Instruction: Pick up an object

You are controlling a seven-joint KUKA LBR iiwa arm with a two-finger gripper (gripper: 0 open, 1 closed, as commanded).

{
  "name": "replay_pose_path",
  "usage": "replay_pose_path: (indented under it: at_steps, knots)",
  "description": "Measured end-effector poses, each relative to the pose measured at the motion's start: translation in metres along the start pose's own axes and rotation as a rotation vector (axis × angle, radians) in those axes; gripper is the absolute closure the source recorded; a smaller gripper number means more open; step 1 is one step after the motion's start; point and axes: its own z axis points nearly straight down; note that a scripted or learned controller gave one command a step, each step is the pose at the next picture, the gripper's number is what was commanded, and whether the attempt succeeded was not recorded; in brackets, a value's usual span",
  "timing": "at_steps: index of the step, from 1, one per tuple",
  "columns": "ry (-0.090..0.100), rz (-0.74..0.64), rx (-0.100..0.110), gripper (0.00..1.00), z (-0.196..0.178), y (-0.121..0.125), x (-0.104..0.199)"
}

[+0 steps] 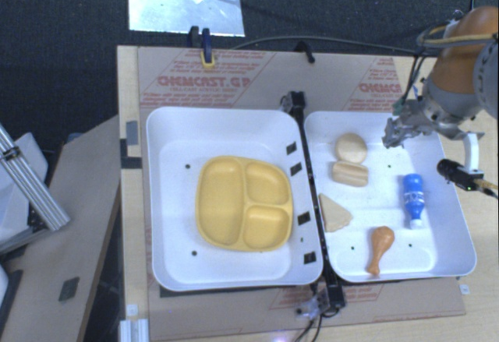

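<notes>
In the right bin (444,255) lie a round beige bun (351,148), a tan bread block (350,174) just below it, a pale wedge of cheese (334,213), a brown chicken drumstick (379,248) and a blue bottle (412,198). My gripper (396,132) hangs over the upper right part of that bin, to the right of the bun and above the bottle. It touches none of the objects. Nothing shows between its fingers.
The left bin (168,200) holds a yellow divided plate (243,202). A black divider with clips (306,177) runs between the bins. A blue and yellow clamp (206,47) sits at the bench's back edge. A metal rail (31,185) lies at the left.
</notes>
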Motion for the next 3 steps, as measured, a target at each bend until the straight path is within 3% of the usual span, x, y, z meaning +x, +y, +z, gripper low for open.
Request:
replay_pose_path:
  at_steps: [2, 3]
  knots:
    - [-0.001, -0.001, -0.002, 1.0, -0.108, -0.006, 0.005]
    - [0.003, -0.005, 0.003, 1.0, -0.096, -0.001, 0.062]
